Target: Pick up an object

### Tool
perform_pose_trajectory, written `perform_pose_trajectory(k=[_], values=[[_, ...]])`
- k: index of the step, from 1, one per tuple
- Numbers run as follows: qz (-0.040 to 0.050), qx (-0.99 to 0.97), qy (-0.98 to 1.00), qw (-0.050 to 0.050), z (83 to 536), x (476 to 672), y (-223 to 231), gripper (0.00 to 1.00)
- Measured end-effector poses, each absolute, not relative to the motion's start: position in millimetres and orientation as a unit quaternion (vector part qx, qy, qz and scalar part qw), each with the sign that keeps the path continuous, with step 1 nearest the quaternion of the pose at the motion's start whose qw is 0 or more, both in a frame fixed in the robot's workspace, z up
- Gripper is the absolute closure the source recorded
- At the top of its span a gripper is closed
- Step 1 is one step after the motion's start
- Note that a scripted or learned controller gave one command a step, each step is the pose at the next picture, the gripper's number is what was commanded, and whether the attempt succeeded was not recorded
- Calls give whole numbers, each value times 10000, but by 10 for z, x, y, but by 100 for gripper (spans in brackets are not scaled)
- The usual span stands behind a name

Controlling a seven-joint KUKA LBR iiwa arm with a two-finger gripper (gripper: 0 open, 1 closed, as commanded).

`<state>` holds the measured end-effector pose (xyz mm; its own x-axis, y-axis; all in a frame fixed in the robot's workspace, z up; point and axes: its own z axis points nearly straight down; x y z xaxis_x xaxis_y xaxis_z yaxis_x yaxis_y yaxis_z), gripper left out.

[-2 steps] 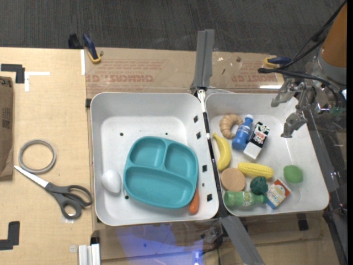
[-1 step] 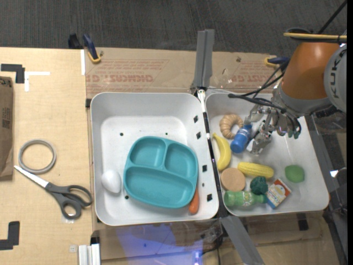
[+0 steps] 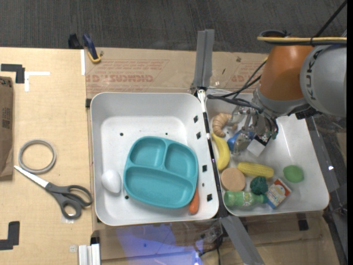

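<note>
Arm: reaching in from the frame's right, its orange band sitting at the upper right, the gripper (image 3: 249, 138) hanging low in the upper left part of the right bin (image 3: 317, 164)
Gripper state: cannot tell, the tip is lost in cables and clutter
Likely target: the banana (image 3: 222, 151), lying just left of and below the gripper, against the bin's left wall
Banana axis: long axis running roughly top to bottom of the frame, curving slightly, one end pointing up toward the pastry (image 3: 221, 123), the other down toward the round tan lid (image 3: 233, 179)
Neighbours: a corn cob (image 3: 255, 169) lying crosswise below the gripper, a small blue and white item (image 3: 243, 141) sitting right at the tip
Risk one: closing along the banana's length rather than across it, so it is slipping out
Risk two: crowding, the gripper nudging the blue item or the pastry instead of seating on one thing
Risk three: the bin wall blocking the side nearest it
Left bin (image 3: 105, 109): holding a teal tray (image 3: 161, 171), an egg (image 3: 111, 181) and a carrot (image 3: 193, 203), well apart from the gripper
</note>
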<state>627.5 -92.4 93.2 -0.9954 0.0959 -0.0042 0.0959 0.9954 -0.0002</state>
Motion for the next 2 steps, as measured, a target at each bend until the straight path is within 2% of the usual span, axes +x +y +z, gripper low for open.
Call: perform_pose_trajectory(k=[1,2], values=[[-2,742,9972,13,926,5724,-1185,0],[-9,725,9974,33,1027,5738,-1179,100]])
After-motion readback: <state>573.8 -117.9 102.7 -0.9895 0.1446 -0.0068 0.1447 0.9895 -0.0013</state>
